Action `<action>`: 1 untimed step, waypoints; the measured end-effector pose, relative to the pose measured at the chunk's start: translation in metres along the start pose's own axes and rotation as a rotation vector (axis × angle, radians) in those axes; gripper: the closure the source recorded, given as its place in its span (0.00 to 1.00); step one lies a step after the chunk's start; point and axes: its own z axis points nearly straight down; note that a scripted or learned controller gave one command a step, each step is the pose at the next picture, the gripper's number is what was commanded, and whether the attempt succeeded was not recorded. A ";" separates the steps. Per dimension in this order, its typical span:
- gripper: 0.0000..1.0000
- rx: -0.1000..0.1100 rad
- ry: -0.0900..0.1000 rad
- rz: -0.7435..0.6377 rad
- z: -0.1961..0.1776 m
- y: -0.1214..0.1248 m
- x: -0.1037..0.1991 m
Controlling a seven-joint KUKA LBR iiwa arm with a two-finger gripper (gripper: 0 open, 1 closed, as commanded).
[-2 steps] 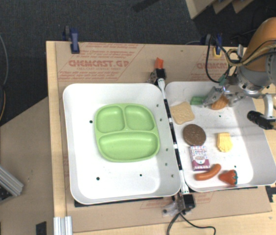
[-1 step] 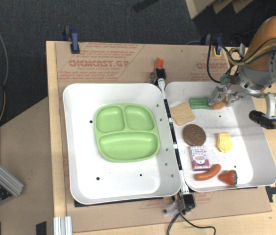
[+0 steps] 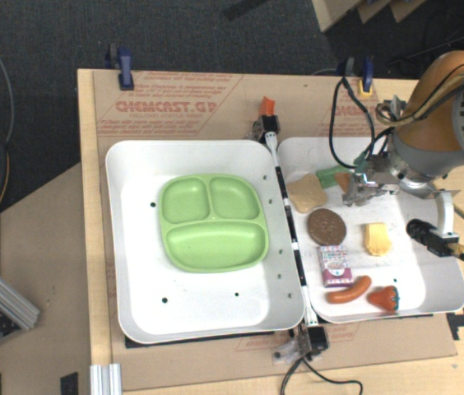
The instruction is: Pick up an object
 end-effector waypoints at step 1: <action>0.00 -0.003 -0.003 0.002 0.002 0.003 -0.004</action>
